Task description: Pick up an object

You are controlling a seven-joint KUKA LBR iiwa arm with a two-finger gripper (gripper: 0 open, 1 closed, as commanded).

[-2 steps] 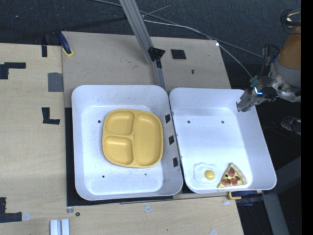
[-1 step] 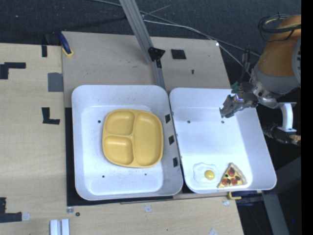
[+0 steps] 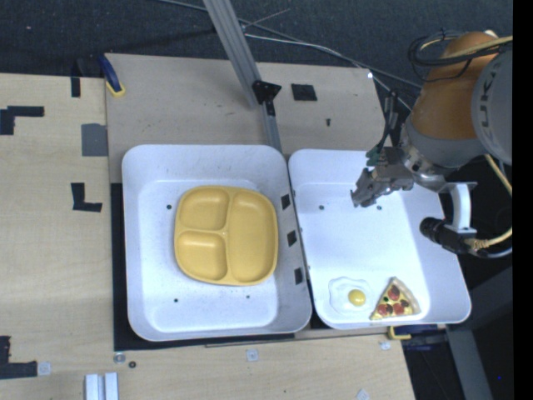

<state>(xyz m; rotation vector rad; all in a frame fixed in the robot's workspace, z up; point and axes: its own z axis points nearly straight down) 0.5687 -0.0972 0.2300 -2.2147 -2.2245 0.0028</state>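
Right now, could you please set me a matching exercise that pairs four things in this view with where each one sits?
Things:
1. yellow divided plate
2. toy fried egg
3. toy pizza slice
4. gripper

Places:
A. near corner of the right bin, closest to its outer edge
B. over the far part of the right bin
C. middle of the left bin
D. near edge of the right bin, just left of the other toy

Pairs: 1-C, 2-D, 3-A, 4-B
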